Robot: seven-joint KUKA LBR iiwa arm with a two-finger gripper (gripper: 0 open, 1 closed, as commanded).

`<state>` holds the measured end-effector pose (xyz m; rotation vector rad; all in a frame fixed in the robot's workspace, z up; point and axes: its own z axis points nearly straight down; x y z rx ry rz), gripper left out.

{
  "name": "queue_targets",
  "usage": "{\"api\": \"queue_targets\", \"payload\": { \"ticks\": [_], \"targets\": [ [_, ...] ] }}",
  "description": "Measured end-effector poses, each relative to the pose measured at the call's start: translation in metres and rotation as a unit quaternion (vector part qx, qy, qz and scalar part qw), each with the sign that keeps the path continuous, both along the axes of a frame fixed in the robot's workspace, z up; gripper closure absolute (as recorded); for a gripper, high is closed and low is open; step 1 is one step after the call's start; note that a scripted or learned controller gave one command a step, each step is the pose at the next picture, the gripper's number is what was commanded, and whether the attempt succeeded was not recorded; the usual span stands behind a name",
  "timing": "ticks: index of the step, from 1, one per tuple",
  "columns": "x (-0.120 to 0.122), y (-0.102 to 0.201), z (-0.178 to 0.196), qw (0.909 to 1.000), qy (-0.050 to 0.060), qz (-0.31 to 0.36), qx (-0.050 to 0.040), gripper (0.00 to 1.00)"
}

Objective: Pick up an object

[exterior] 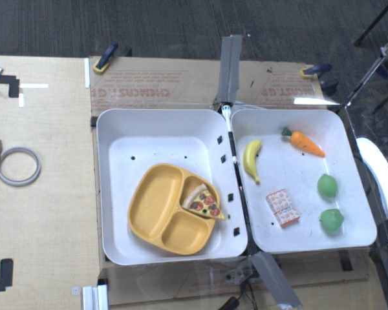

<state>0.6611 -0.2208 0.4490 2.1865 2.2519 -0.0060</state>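
The right bin (349, 237) holds a yellow banana (252, 159) near its left wall, an orange carrot (303, 142) at the back, a small red-and-white packet (282, 207) toward the front, and two green round fruits (327, 186) (332, 220) along the right side. In the left bin (110, 173) lies a yellow divided plate (158, 212) with a pizza slice (204, 202) in its right compartment.
A roll of tape (17, 166) lies on the wooden bench at the left. Cardboard (161, 86) backs the bins, held by blue clamps (105, 57) (315, 70). A grey strip (230, 66) rises between the bins at the back.
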Motion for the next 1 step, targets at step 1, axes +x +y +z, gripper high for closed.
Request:
{"api": "queue_targets", "payload": {
  "ticks": [1],
  "targets": [
    [0.0015,0.0014,0.0077,1.0000,0.001,0.002,-0.0010,1.00]
  ]
}}
